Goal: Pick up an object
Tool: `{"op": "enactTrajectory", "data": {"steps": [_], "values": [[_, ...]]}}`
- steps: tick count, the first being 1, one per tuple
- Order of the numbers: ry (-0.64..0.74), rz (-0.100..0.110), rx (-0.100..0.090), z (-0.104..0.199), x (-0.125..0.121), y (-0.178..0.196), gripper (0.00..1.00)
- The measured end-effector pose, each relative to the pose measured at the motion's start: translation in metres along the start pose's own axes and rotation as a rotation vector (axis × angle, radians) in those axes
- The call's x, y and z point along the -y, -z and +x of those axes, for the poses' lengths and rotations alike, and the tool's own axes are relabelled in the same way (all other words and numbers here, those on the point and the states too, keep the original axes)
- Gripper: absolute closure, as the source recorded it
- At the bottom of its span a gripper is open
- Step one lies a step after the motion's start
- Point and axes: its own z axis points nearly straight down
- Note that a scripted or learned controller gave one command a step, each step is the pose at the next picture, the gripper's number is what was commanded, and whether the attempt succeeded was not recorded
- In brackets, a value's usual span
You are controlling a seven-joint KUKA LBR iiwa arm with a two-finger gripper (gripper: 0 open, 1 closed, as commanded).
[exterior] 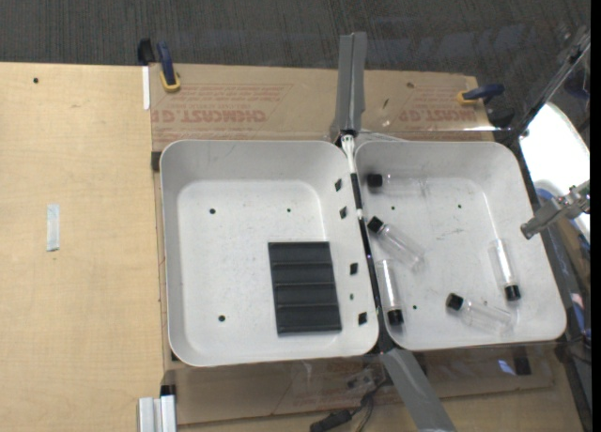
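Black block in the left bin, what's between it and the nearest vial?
In the camera view, the bins' touching walls lie between the block and that vial.

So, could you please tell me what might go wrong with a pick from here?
The clear plastic vials with black caps are see-through and round, so fingers may misjudge them or send them rolling. One vial lies against the right white bin wall, leaving little finger room. The flat black ribbed block in the left white bin looks wide to grasp.

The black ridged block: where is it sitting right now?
In the camera view, the black ridged block lies flat in the left bin, toward its near right corner, close to the divider shared with the right bin holding clear vials.
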Motion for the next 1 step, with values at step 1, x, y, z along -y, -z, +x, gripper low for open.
{"op": "enactTrajectory", "data": {"steps": [1], "values": [[-0.082,0.002,-0.001,-0.0008,-0.0028,-0.0088,0.00]]}}
